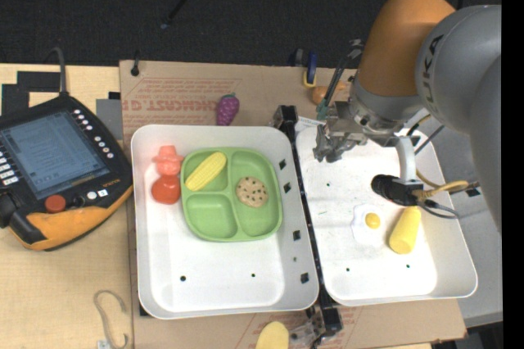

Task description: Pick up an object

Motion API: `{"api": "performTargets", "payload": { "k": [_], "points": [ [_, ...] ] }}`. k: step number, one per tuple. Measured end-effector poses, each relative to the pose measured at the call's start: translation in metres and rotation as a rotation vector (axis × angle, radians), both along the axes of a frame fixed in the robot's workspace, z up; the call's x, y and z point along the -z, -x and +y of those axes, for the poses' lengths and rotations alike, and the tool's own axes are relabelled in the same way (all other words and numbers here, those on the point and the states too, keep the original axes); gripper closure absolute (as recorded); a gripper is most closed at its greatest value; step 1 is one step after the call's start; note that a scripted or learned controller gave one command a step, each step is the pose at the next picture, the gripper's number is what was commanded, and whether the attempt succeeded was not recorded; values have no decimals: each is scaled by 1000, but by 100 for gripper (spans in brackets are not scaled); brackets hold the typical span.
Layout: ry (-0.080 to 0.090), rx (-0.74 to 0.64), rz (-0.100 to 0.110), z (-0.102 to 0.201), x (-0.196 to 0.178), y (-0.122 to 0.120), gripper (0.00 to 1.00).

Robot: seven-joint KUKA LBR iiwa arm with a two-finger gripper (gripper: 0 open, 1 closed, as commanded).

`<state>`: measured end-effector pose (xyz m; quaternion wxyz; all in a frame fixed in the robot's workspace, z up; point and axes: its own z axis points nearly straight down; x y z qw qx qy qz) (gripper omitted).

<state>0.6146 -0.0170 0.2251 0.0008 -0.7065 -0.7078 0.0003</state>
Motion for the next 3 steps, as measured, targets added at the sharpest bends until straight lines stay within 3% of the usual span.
{"api": "performTargets", "payload": {
  "k": [1,2,3],
  "points": [
    [1,5,3,-2,4,19,100],
    [0,0,-1,-6,-11,5,100],
    [1,1,3,-7,4,18,100]
  ]
}}
